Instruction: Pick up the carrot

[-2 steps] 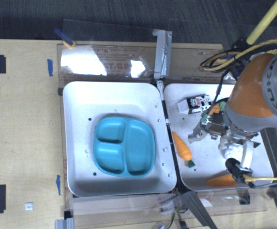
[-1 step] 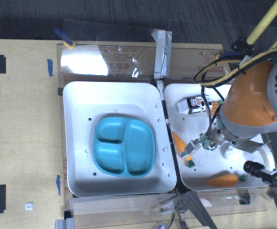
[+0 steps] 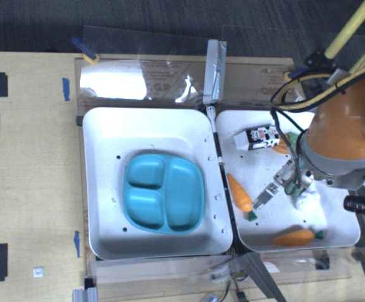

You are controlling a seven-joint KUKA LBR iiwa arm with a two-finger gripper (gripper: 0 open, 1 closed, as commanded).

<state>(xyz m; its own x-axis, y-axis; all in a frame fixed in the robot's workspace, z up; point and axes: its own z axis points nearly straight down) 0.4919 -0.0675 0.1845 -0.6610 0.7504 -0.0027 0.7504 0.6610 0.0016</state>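
A carrot [image 3: 240,195] lies in the right bin [image 3: 341,239], hard against that bin's left wall, its orange body slanting from upper left to lower right and its dark green stem end pointing toward the bin's middle; there is almost no gap between it and the wall on its left, while bare white floor lies open to its right and below it. The gripper [image 3: 265,197] hangs just right of the carrot's lower end, its slim metal fingers reaching down and left toward the stem; whether those fingers are apart or together cannot be told, since they run together in one narrow grey shape; nothing can be seen between them. Behind the gripper the grey wrist and the orange band [image 3: 343,128] of the arm cover much of the bin's right half.

A second carrot [image 3: 294,236] lies nearly flat along the bin's near edge, its green end pointing right, well apart from the first; a small white and black box [image 3: 257,137] sits near the bin's far edge, with another orange piece [image 3: 282,147] just beside it, partly hidden by cables. The middle of the right bin between these things is bare.

The left bin [image 3: 101,168] holds a blue divided plate [image 3: 165,192] near its centre, with free white floor around it on all sides; the two bins meet along a shared edge just left of the first carrot.
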